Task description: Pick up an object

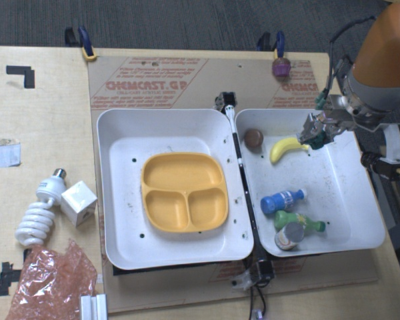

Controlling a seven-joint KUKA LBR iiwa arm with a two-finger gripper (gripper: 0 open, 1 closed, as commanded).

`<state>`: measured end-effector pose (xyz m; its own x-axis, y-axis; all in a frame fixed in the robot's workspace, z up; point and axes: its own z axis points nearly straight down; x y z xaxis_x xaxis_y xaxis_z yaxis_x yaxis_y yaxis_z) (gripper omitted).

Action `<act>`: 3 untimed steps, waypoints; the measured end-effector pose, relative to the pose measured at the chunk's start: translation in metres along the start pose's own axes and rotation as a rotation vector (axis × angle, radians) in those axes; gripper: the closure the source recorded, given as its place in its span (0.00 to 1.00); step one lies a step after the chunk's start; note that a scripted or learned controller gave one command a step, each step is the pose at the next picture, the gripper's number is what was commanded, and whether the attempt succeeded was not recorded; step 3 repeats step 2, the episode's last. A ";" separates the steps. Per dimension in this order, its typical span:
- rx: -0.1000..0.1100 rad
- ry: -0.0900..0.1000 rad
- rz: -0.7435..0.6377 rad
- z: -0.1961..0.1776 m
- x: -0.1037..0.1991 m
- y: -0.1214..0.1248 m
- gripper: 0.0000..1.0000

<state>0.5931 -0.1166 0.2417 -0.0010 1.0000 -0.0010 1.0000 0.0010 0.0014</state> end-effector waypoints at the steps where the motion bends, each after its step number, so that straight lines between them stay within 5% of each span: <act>1: 0.002 0.000 0.000 -0.035 0.055 -0.037 1.00; 2: 0.002 0.000 0.001 -0.021 0.091 -0.097 1.00; 3: 0.002 0.000 0.001 -0.021 0.091 -0.097 1.00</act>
